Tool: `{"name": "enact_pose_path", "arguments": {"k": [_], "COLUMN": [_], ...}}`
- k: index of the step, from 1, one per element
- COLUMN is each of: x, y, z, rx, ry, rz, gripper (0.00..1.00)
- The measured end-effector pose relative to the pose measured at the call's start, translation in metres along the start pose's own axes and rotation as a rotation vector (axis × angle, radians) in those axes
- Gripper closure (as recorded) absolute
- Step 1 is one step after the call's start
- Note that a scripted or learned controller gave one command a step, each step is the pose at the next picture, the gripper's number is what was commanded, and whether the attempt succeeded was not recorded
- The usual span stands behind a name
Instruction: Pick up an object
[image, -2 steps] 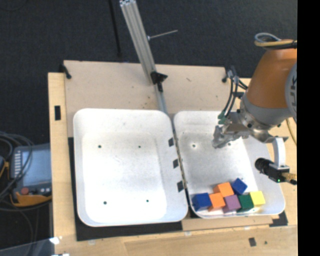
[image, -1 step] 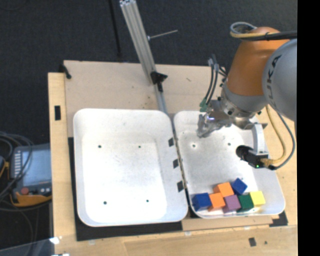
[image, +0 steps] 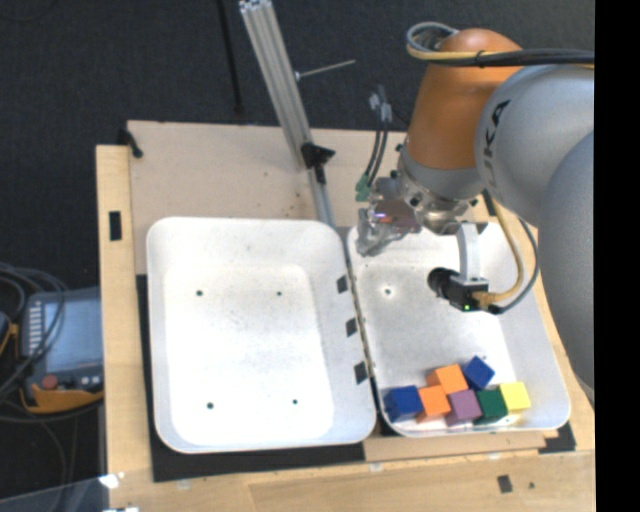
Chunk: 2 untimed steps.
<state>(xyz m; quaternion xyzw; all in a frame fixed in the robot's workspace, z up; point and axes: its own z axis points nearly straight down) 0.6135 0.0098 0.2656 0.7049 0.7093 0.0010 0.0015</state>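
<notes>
Several small coloured blocks lie clustered at the near edge of the right bin (image: 400, 300): a blue block (image: 403, 401), two orange ones (image: 435, 400), a purple one (image: 464, 405), a green one (image: 491, 403), a yellow one (image: 516, 396) and a second blue one (image: 479, 372). My gripper (image: 378, 232) hangs over the far left corner of the right bin, well away from the blocks. Nothing shows between its fingers.
The left bin (image: 245, 330) sits beside the right one, a narrow divider with black clips between them. A slanted metal rail (image: 285, 100) rises behind the bins. A black camera unit (image: 455, 287) hangs off the wrist. A pendant with cables (image: 50, 345) lies at the left.
</notes>
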Motion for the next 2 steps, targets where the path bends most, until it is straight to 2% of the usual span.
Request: {"name": "enact_pose_path", "arguments": {"k": [1,2], "x": [0.033,0.083], "y": [0.025,0.048], "z": [0.012,0.015], "rx": [0.001,0.001], "ry": [-0.001,0.0], "rz": [0.002,0.0], "gripper": [1.0,1.0]}}
